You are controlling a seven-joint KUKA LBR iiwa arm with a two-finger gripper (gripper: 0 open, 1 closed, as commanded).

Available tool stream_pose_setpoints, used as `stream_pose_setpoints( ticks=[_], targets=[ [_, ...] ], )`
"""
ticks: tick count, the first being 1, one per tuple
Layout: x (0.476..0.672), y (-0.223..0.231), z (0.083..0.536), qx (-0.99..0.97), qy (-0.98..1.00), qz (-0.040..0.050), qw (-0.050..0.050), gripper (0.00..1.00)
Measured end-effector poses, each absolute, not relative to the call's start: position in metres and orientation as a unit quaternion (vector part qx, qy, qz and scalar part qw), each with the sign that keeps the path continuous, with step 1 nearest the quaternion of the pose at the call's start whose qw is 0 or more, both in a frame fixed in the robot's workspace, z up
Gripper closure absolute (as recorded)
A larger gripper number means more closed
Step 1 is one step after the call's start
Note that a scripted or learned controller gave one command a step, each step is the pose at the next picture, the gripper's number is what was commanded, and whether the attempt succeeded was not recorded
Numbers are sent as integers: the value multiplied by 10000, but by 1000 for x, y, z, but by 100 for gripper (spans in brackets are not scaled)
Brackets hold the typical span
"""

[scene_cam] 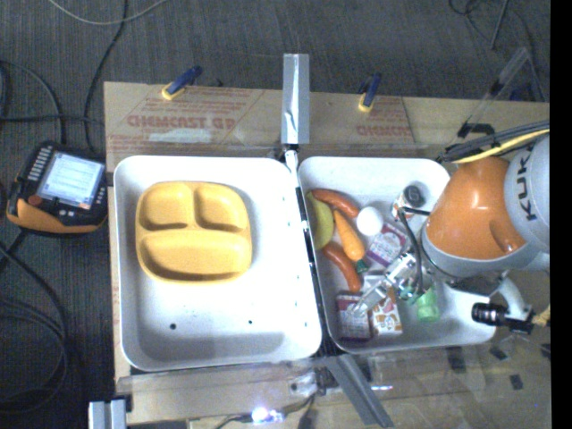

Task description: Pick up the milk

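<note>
In the camera view I look down on a brown bench standing on dark grey carpet with loose cables; a teach pendant lies off the bench's left edge. Two shallow white bins sit side by side, touching at the middle. The left bin holds a yellow divided plate in its upper half, with bare white floor below it. The right bin is crowded: two sausages, a carrot, a white egg, a green cup and small cartons. What I take to be the milk, a small printed carton, lies near the bin's lower wall beside a darker packet. The gripper hangs just above these cartons, the arm's orange band covering the bin's right side. I cannot tell how its fingers stand.
</note>
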State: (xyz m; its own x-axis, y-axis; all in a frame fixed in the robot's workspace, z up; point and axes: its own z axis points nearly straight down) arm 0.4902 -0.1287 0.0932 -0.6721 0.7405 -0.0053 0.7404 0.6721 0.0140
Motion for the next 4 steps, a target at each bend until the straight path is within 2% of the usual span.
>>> stream_pose_setpoints(
  ticks=[1, 2, 3, 4],
  targets=[
    [542, -81, 182, 5951, 8037, -14, -19, 0],
    [488, -120, 158, 5844, 8115, -18, -26, 0],
    [488, -120, 158, 5844, 8115, -17, -25, 0],
    [492, -132, 93, 5319, 8468, 47, 8, 0]
  ],
)
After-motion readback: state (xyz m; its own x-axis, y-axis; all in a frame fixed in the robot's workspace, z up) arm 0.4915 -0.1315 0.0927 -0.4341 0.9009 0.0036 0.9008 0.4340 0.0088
